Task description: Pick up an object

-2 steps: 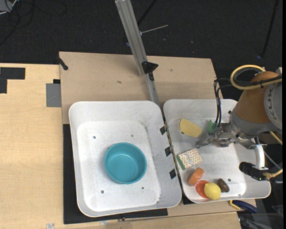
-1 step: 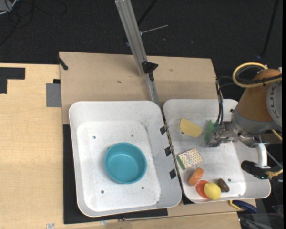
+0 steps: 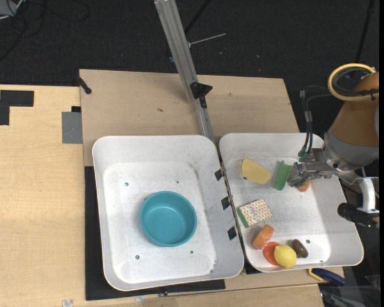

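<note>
From above, the gripper [image 3: 302, 175] hangs low in the right bin [image 3: 345, 251], just right of a green block [image 3: 281, 175]; whether its grip is open or closed cannot be told. A yellow piece [image 3: 255, 171] lies just left of that block. A teal bowl [image 3: 168, 218] sits in the left bin [image 3: 115, 165].

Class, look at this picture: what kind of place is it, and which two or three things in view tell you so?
Most likely a robotics lab set up for grasping trials. A robot arm reaches over two white bins on a bench, one holding a teal bowl and the other small toy-like items, with cables on the dark floor behind.
</note>
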`<move>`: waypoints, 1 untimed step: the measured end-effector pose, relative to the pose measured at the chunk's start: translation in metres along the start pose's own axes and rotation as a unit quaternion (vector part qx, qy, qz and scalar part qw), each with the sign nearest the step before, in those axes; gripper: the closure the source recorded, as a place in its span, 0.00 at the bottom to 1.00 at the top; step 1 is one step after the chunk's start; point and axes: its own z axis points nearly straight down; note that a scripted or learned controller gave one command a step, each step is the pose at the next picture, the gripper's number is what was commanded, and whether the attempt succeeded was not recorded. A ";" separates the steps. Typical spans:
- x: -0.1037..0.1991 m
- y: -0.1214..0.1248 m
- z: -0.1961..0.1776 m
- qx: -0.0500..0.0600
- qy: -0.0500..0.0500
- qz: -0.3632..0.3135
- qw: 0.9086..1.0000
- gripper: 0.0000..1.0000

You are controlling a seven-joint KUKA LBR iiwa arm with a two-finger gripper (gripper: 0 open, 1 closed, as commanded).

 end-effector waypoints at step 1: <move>0.003 0.010 -0.056 0.000 0.000 0.000 1.000 1.00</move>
